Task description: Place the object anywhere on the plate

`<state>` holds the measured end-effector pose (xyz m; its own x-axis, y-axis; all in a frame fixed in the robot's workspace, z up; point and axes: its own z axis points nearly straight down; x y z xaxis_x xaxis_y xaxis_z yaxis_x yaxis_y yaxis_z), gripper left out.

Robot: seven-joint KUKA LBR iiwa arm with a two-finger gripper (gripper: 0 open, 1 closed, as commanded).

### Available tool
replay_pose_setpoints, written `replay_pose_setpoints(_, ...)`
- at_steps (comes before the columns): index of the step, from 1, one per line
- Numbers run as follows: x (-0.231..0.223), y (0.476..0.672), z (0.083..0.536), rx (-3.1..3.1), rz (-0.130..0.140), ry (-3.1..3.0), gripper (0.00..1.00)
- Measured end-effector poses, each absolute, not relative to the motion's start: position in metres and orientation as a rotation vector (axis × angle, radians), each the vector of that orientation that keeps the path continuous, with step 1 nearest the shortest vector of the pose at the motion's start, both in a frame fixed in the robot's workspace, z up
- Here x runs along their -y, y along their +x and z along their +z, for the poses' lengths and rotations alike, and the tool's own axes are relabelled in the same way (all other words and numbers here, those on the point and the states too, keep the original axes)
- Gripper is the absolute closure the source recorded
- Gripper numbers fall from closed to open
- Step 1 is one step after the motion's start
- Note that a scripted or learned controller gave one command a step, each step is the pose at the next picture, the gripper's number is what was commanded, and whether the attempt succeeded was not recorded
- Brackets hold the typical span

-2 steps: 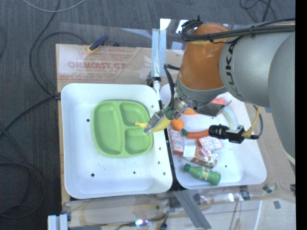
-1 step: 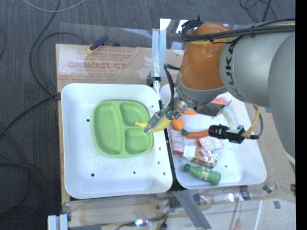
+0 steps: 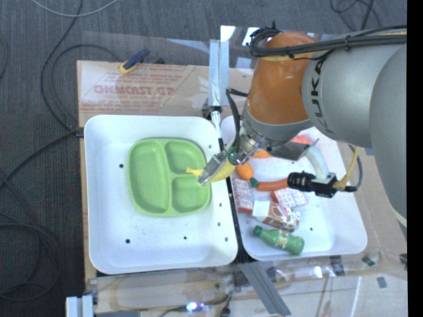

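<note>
I see dark grey carpet [image 3: 99, 18] around the counter, with thin cables [image 3: 53, 58] trailing across it at ten o'clock. A brown cardboard sheet [image 3: 139, 91] with red print covers the counter top.

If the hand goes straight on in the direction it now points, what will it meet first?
Most likely the green plate. The hand, with a banana between its fingers, points down-left at the plate's right edge. Its height above the plate is unclear.

Even, bright overhead light; slightly soft focus.
</note>
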<state>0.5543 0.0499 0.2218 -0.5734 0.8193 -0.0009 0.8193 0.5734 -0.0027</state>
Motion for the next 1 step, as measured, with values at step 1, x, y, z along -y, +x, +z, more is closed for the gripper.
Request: replay_pose_setpoints(1,-0.0499,0.5543,0.2218,2.786,0.004,-1.451,0.0)
